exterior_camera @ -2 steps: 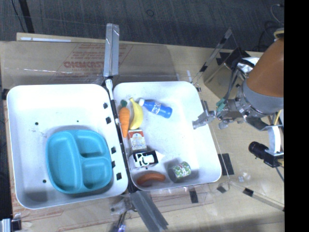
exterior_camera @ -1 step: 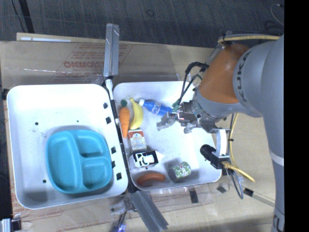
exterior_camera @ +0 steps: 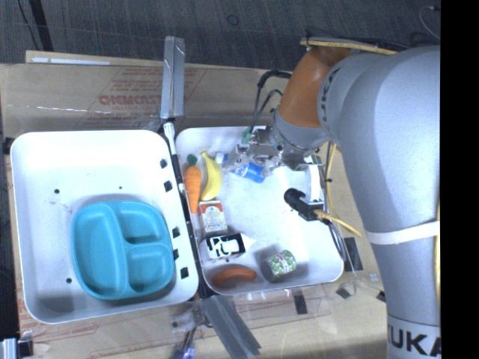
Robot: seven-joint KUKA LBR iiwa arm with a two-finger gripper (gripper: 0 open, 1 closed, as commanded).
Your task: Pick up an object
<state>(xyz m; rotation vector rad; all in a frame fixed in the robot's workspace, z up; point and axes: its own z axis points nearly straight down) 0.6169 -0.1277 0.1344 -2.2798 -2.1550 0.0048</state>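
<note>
My gripper (exterior_camera: 253,154) hangs low over the far end of the right bin (exterior_camera: 325,264), below the arm's orange band. A blue and clear bottle-like item (exterior_camera: 251,170) lies right under it, partly hidden by the wrist, and I cannot see whether they touch. To the left of it lie a yellow banana (exterior_camera: 212,176) and an orange carrot (exterior_camera: 193,186) along the bin's left wall. Nearer the front are a small carton (exterior_camera: 213,217), a black and white item (exterior_camera: 224,245), a brown sausage (exterior_camera: 233,276) and a green can (exterior_camera: 279,263).
The left bin (exterior_camera: 45,170) holds a blue divided plate (exterior_camera: 121,249). The grey arm covers the right bin's far right corner and the bench beside it. A black part with a yellow cable (exterior_camera: 301,203) juts over the right bin's right side. White floor shows in that bin's middle.
</note>
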